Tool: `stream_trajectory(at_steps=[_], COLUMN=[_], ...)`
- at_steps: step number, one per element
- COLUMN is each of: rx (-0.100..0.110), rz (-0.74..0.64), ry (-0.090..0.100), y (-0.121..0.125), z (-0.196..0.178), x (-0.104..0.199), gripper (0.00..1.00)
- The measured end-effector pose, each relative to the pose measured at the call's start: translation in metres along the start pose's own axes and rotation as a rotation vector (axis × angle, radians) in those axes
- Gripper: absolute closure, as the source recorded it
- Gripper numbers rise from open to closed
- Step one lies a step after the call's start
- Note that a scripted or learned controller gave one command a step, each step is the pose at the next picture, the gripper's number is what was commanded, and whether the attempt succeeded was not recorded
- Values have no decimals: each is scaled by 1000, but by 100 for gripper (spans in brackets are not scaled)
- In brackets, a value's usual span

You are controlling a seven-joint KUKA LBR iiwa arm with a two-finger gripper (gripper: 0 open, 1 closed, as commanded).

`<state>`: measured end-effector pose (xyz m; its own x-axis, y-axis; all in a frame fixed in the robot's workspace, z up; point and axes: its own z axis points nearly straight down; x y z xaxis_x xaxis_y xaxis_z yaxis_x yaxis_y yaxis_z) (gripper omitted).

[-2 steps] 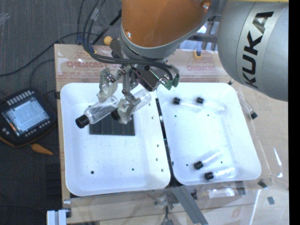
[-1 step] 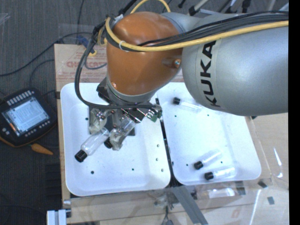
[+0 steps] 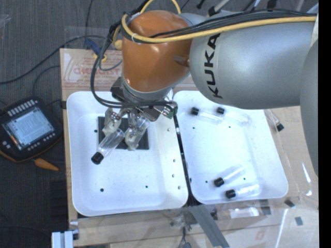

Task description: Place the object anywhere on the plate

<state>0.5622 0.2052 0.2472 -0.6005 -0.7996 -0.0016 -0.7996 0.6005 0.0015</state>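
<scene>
In the left bin point(image 3: 83, 190) a small black square plate point(image 3: 143, 141) lies flat near the back. My gripper point(image 3: 124, 132) hangs right over it, below the orange wrist band, with its two fingers spread apart. A clear tube point(image 3: 107, 146) with a black cap point(image 3: 96, 158) lies at a slant. Its upper end rests over the plate between the fingers, close to the left one. Its capped end sticks out past the plate's front-left corner onto the white floor. The fingers do not press on it from both sides.
The right bin point(image 3: 274, 190) holds several more clear capped tubes, two near the back point(image 3: 207, 115) and two near the front point(image 3: 228, 175). A teach pendant point(image 3: 27, 128) lies left of the bench. The arm's big body covers the back of both bins.
</scene>
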Motion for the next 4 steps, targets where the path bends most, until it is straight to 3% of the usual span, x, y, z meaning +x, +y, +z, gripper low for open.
stream_trajectory(at_steps=[1, 2, 3, 4], rx=[-2, -1, -2, -2], rz=[7, -490, -546, -668], ry=[2, -2, -5, -2], y=[66, 22, -89, -18], z=[105, 25, 57, 47], x=[23, 21, -58, -30], gripper=[100, 100, 100, 100])
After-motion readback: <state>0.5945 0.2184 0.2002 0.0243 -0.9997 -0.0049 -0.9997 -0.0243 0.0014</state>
